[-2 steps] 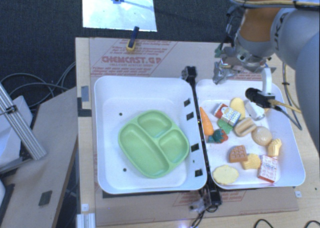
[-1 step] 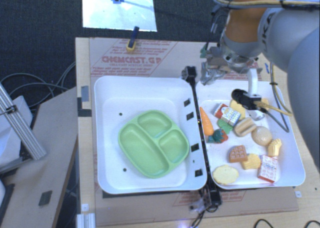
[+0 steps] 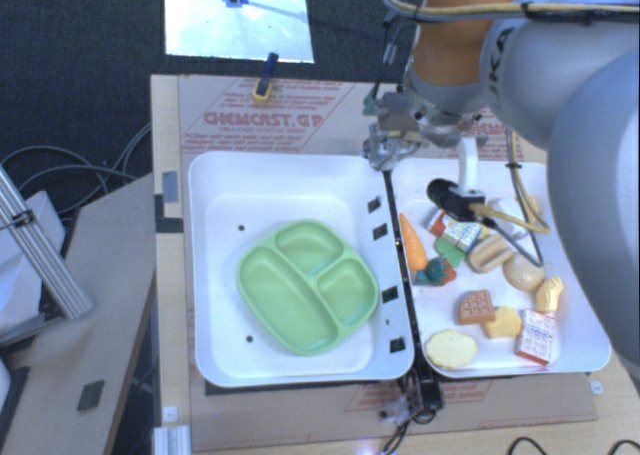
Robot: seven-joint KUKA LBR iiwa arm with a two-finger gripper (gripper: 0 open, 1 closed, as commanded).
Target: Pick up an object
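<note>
Whether the jaws are open or closed cannot be told: the gripper [image 3: 384, 153] hangs over the far rim where the 2 bins meet, and the wrist above hides its tips. Nothing is seen held in it.

Farthest left, the left bin [image 3: 215, 243] holds 1 thing, a green plate [image 3: 305, 288] with 3 compartments, lying flat near the bin's middle and well apart from the gripper.

Across the divider, the right bin [image 3: 580, 348] holds all the small pieces. An orange carrot [image 3: 412, 241] lies just beside the divider, pointing toward the far rim, and is the piece nearest the gripper. At its near end, touching it, sits a small green and red piece [image 3: 435, 270]. Right of those come a small printed box [image 3: 461, 235] and a tan bread roll [image 3: 488, 252], close together under the arm's yellow cable. Nearer the front rim lie a pale round slice [image 3: 451, 348], a brown waffle [image 3: 476, 304] and a yellow block [image 3: 504, 323], the last 2 touching. Farther right are a tan round piece [image 3: 523, 274], a small yellow piece [image 3: 549, 293] and a red and white packet [image 3: 537, 335]. The arm's grey body overhangs the bin's far right part.
</note>
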